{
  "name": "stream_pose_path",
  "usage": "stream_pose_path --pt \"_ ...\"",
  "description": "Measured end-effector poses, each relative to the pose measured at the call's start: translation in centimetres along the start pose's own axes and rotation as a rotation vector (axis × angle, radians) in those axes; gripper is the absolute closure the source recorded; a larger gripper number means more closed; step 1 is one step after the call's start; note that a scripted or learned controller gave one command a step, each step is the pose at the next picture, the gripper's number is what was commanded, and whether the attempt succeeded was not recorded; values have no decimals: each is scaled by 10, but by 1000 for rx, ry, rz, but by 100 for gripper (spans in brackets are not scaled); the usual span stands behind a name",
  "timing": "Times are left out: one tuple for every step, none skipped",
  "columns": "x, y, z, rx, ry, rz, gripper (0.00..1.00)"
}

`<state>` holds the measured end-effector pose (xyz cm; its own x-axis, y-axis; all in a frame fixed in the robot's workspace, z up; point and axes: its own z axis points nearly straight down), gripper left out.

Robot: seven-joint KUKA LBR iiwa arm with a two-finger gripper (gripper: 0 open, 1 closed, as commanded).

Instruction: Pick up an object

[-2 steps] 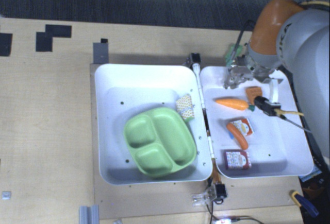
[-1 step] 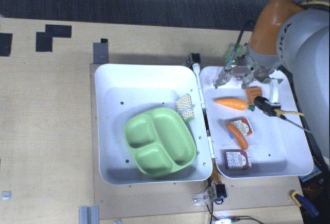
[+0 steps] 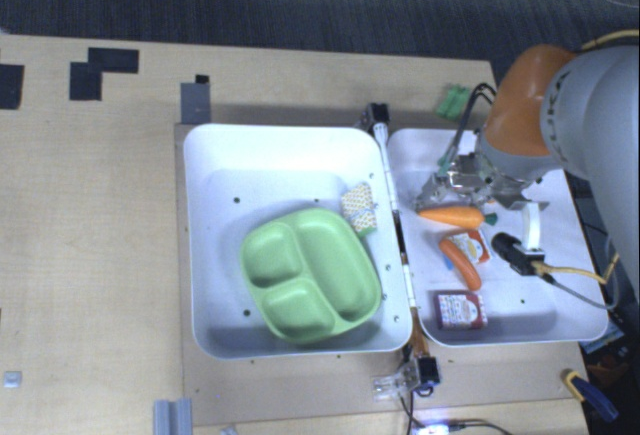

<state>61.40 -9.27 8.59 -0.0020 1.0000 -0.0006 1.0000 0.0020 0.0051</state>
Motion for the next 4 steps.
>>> stream_pose_path --pt "0 3 -13 -7 0 -1 100" --pt "0 2 -12 -7 0 -1 0" --pt "1 4 -23 -11 0 -2 100" --pt "70 -64 -100 2 2 -2 100"
